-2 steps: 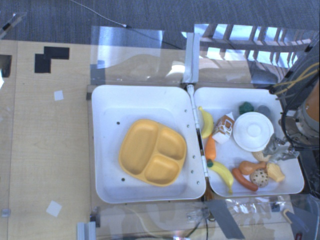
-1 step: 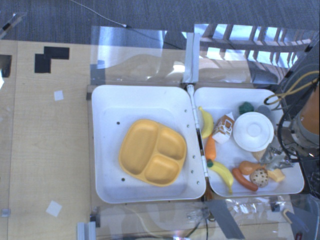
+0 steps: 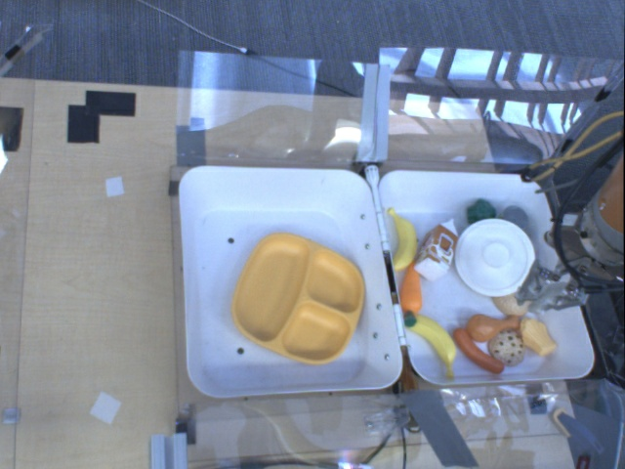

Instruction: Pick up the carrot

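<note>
The carrot [image 3: 412,289] is a short orange piece with a green tip. It lies in the right bin [image 3: 576,364] close to the wall between the two bins, between two yellow bananas [image 3: 402,237]. My gripper [image 3: 552,292] hangs over the right side of that bin, just right of a white round bowl [image 3: 495,255]. It is well to the right of the carrot and apart from it. No carrot shows at the gripper.
The right bin also holds a small snack packet [image 3: 439,250], a dark green item [image 3: 479,210], a red sausage [image 3: 479,352], a round cookie [image 3: 506,346] and a yellow chunk [image 3: 537,337]. A yellow divided plate [image 3: 298,296] sits in the left bin [image 3: 210,262].
</note>
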Motion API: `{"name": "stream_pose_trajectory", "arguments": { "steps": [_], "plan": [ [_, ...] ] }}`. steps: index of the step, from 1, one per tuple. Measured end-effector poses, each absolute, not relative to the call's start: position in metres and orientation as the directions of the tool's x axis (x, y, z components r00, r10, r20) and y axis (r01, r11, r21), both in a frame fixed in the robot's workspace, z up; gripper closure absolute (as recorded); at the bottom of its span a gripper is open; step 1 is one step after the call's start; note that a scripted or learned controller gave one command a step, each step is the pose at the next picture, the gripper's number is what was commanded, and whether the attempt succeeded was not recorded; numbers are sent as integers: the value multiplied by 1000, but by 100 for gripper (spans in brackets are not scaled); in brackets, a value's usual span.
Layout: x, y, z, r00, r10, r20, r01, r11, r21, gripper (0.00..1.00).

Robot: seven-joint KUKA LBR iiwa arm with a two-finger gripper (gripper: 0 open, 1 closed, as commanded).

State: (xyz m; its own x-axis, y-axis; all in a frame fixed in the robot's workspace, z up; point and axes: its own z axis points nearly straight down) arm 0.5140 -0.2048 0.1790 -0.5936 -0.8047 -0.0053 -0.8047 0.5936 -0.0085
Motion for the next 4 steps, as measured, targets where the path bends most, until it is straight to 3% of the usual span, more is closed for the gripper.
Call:
{"name": "stream_pose_trajectory", "arguments": {
  "steps": [1, 2, 4],
  "plan": [
    [504, -205, 148, -590, -807, -4, -807, 590, -4, 100],
    [489, -205, 169, -527, -850, -3, -850, 527, -7, 100],
    [497, -179, 137, -505, -863, -4, -863, 505, -3, 100]
  ]
}}
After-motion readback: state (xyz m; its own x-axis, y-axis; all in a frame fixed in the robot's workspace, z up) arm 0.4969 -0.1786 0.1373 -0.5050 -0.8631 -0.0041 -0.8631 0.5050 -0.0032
